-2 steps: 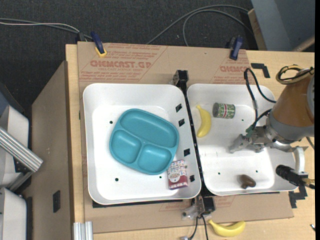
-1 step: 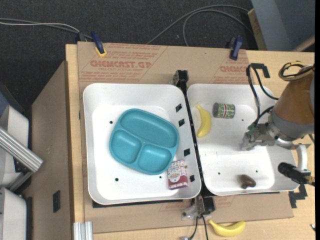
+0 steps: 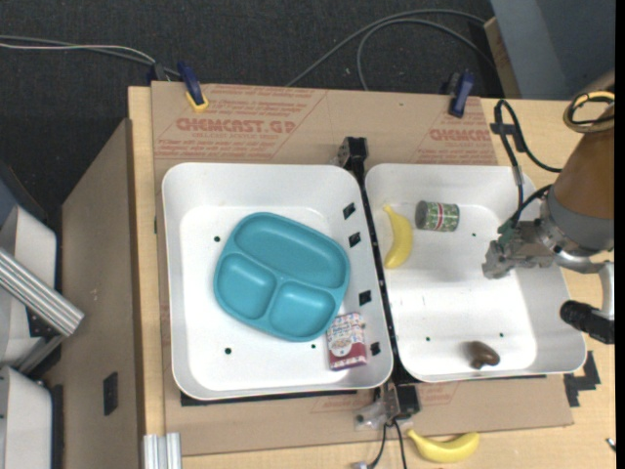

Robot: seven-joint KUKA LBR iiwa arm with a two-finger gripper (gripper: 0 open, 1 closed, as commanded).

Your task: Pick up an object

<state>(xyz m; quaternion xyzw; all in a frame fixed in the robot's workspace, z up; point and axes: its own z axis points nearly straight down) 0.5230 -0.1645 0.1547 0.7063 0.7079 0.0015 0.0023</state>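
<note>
Bench (image 3: 244, 115): brown board printed with red lettering, two blue clamps at its far edge, carrying both bins side by side.
Left bin (image 3: 186, 291): shallow, white, rounded corners; it holds the tray and the packet.
Right bin (image 3: 518, 320): shallow, white, touching the left bin along a black centre seam; it holds the banana, the can and the brown lump.
Arm (image 3: 586, 193): grey with an orange band, reaching in from the right over the right bin's right side.
Divided tray (image 3: 281, 275): teal, three compartments, lying flat near the middle of the left bin.
Banana (image 3: 397, 236): yellow, curved, lying in the right bin just beside the centre seam.
Second banana (image 3: 446, 446): yellow, on the bench outside the bins, by the near edge.
Snack packet (image 3: 346, 341): red and white, in the near right corner of the left bin, just beside the tray.
Can (image 3: 437, 216): small, green label, on its side, right of the banana.
Gripper (image 3: 508, 254): low over the right bin's right half, well apart from the can; nothing seen between its fingers; spread or closed cannot be told.
Brown lump (image 3: 482, 356): small, dark, near the right bin's near wall.
</note>
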